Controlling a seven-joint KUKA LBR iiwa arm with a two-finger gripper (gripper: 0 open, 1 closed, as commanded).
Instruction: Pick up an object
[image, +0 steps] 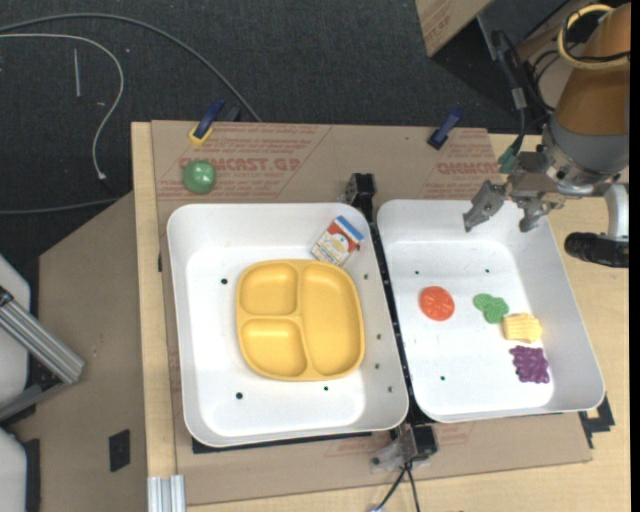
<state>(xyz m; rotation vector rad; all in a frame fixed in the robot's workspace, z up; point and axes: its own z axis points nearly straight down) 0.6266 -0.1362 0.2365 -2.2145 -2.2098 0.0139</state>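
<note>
Candidate objects: four small items lie in the right bin. A red round piece sits near the bin's middle-left; a green piece lies to its right; a yellow ridged piece touches or nearly touches the green one; a purple cluster resembling grapes lies just below the yellow piece. All four rest on the bin floor, none lifted.

Tool: the gripper hangs over the far edge of the right bin, well apart from the items. Its two fingers are spread, with nothing between them.

Left bin: holds a yellow divided plate at centre and a small carton at its far edge, touching or just beside the plate's rim.

Outside the bins: a green ball rests on the cardboard sheet at the far left; two blue clamps pin the sheet's far edge.

Progress assessment: the pick is not yet made. No object is grasped or raised. Remaining, by my judgement: travel toward the near side to stand over one item, descent, closure, lift. The red piece is the most isolated and looks the easiest target; the green and yellow pieces crowd each other and risk a double contact.
</note>
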